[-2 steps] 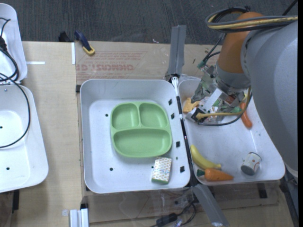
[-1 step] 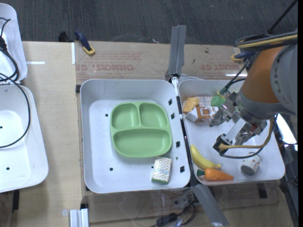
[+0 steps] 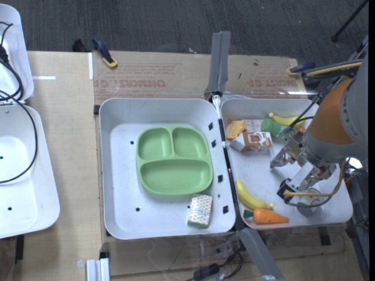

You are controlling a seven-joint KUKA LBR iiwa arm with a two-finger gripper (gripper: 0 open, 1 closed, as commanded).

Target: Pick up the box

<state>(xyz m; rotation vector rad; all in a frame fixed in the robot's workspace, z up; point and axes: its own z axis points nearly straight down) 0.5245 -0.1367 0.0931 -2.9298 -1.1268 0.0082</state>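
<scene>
End effector [image 3: 282, 157] aperture unclear, beside box [image 3: 253, 139]: white-orange, crumpled, lying flat.

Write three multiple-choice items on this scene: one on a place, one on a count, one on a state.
1. Where does the green plate lie?
A. In the left bin
B. On the bench outside the bins
C. Propped against the arm

2. How many compartments does the plate have?
A. Two
B. Three
C. Four

3. How is the small patterned box placed?
A. Between the gripper's fingers
B. Standing on the plate
C. Lying on the left bin's floor by the plate's near corner

Answers:
1 A: the plate sits in the middle of the left bin.
2 B: it has two small sections above one wide one.
3 C: it lies on the bin floor, while the gripper is over the right bin.
</scene>
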